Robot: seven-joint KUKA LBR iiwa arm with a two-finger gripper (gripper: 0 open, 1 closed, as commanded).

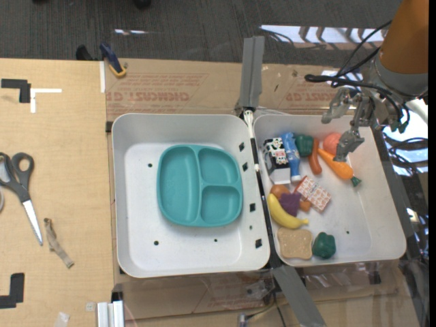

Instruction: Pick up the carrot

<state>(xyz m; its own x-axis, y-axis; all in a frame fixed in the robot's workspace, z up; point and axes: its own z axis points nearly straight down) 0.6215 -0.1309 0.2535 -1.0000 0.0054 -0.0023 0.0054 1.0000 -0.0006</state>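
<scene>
- The carrot [338,165] lies in the right bin [381,244], near its upper right corner, slanting down to the right with a small green tip at its lower end.
- The hand [346,150] hangs directly over the carrot's upper end. One grey finger [350,144] points down toward it; whether the fingers are spread, pressed together or touching the carrot cannot be told from this angle.
- The arm is cut off by the picture's upper right corner, so just its orange band [409,19] and a tangle of dark cables show.
- An orange-red rounded item [331,142] sits just behind the carrot, partly hidden by the hand.
- Left of the carrot, toys crowd together: a red sausage shape [315,162], a green piece [304,143], a blue bottle [292,157], and a black-and-white carton [274,148]. Their details are too small to read.
- Lower in the same bin lie a banana [286,212], a purple item [291,201] overlapping it, a checked wafer [313,193], a bread slice [295,244] and a green vegetable [325,245].
- The left bin [129,203] holds a teal divided plate [200,185].
- Scissors [22,189] lie on the wooden surface [61,148] at far left, cut by the edge.
</scene>
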